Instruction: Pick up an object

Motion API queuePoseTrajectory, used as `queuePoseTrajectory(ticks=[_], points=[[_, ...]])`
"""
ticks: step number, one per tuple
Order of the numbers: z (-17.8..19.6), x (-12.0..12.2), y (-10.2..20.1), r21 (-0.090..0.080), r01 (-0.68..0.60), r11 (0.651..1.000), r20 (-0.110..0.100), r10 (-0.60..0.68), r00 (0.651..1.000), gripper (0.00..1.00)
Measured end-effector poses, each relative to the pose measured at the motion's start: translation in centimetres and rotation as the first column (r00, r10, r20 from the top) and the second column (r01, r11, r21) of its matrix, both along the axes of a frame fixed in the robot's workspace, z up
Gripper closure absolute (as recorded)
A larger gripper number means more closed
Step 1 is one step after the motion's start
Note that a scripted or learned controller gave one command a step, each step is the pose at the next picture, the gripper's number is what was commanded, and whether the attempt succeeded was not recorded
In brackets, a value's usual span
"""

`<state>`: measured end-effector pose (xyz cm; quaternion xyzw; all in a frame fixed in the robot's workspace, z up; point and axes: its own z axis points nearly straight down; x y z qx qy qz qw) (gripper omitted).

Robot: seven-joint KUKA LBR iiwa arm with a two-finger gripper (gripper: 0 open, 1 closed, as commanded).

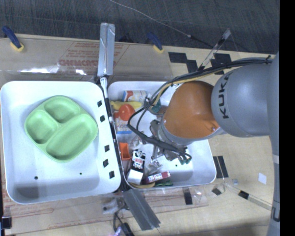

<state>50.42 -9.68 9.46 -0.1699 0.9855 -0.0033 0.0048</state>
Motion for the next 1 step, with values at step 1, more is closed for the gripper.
queuePoseTrajectory(ticks=[1], points=[[-0.27,7.77,-0.58,0.006,-0.097,0.995,-0.010,0.097,0.995,0.00]])
